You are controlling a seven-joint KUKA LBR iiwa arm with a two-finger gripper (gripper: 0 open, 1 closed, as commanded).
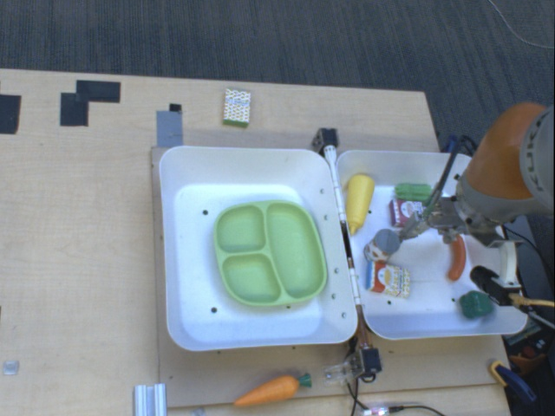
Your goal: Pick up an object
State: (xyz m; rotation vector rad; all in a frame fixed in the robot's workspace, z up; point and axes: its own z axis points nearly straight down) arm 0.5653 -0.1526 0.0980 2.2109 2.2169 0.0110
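while a toy carrot [270,391] lies on the bench nearest the camera, the pickable things sit in the right bin [416,323] — snack packet [388,277], orange sausage [456,260], yellow bottle [357,199]. the gripper [388,242] hangs above the packet, and whether it is apart or together i cannot tell. a slanted descent could nudge the packet aside — pieces crowd close.

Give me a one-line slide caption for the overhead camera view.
Robot arm reaches into the right bin of small items beside a green divided plate in the left bin.
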